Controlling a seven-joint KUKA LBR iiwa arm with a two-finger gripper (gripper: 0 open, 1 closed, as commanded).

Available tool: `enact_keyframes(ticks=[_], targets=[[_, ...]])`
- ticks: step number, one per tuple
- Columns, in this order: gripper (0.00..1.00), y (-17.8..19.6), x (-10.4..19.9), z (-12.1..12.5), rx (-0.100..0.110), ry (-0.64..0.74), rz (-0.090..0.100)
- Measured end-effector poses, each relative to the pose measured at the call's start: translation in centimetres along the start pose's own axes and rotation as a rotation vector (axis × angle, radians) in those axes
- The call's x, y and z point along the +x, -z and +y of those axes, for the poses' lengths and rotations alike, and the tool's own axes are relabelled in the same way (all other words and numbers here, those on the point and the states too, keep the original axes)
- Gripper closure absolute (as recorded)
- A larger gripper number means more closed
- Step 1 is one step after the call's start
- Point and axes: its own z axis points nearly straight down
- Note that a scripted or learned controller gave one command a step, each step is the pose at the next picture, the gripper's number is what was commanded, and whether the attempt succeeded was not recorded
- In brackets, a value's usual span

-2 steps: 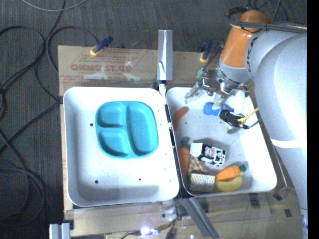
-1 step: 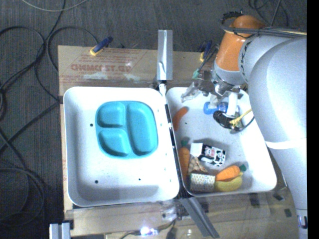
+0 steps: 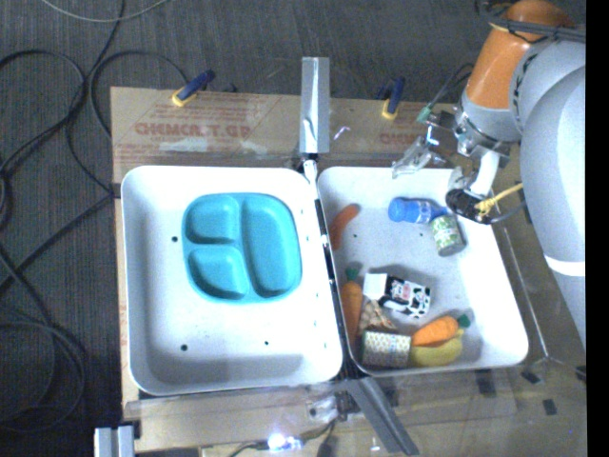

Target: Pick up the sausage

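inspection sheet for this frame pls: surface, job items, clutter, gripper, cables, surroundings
Surface: two white bins side by side, left bin, right bin, on a board.
Job's things: sausage lies against the right bin's left wall, untouched.
Clutter: blue bottle, small can, carrot, banana, cow-print box; a blue divided tray in the left bin.
Grippers: gripper above the right bin's far rim, holding nothing.
Cables: several on the floor at left.
Surroundings: dark carpet, clamps on the board.

Gripper (image 3: pixel 419 160) over right bin's (image 3: pixel 509 284) far rim; sausage (image 3: pixel 343 221) against left wall; blue tray (image 3: pixel 243 246) in left bin (image 3: pixel 152 284).
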Motion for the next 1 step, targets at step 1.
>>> enact_keyframes(ticks=[1], targets=[[0.00, -0.51, 6.97, -4.76, 0.002, 0.015, 0.000]])
